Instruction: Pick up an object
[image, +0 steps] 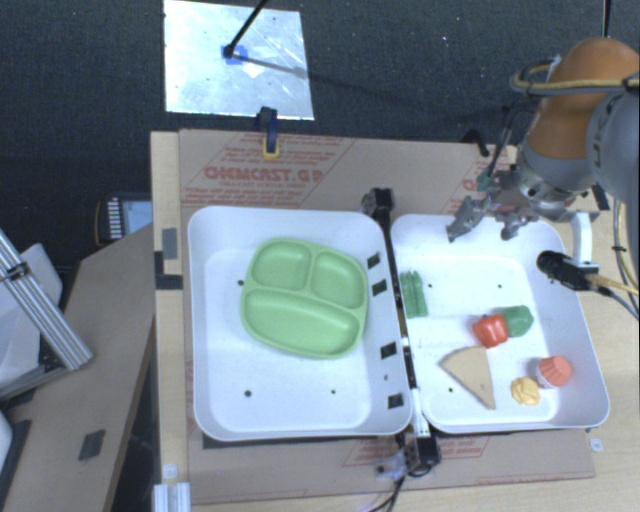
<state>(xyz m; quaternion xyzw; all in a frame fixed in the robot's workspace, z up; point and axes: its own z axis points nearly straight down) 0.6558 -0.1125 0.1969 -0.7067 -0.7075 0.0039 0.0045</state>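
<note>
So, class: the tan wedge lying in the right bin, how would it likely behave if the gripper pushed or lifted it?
The tan wedge lies flat, so it would probably slide rather than roll. It looks like stiff, light toy food, unlikely to flop. Its low, flat profile may make it awkward for the gripper to grasp from above.

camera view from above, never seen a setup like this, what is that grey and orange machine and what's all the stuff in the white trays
That is a grey robot arm with an orange band, reaching in from the right. Its two-finger gripper hangs open over the right white bin's far edge, holding nothing. One fixed camera looks down at a slant. The left white bin holds a green divided plastic plate. The right bin holds toy food: a green ridged strip, a red and green piece, a tan wedge, and small yellow and orange pieces.
</note>
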